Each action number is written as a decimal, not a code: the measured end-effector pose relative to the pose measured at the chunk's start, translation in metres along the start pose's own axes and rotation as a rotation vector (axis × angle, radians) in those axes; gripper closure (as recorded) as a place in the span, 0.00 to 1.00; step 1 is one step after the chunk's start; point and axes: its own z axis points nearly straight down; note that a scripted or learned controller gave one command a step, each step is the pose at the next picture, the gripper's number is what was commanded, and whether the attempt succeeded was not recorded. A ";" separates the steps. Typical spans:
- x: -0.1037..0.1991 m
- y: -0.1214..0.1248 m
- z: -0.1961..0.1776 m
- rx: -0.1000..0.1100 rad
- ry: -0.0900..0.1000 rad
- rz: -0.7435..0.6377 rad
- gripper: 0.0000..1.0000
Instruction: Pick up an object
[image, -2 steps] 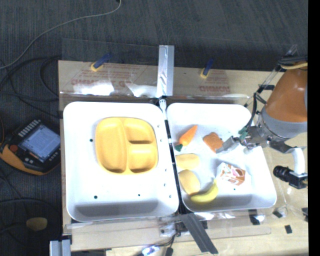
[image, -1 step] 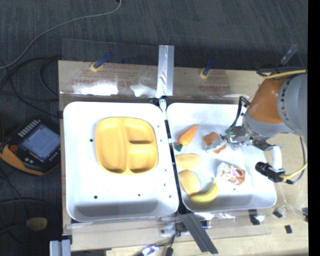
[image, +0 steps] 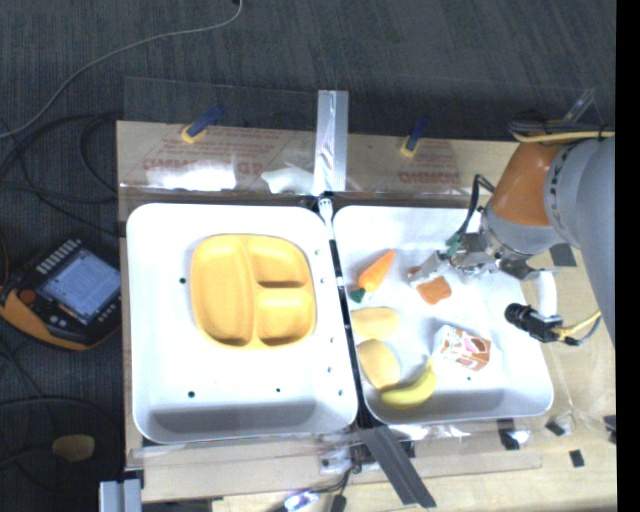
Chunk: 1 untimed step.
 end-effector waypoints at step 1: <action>0.000 0.001 -0.011 -0.003 0.000 -0.001 1.00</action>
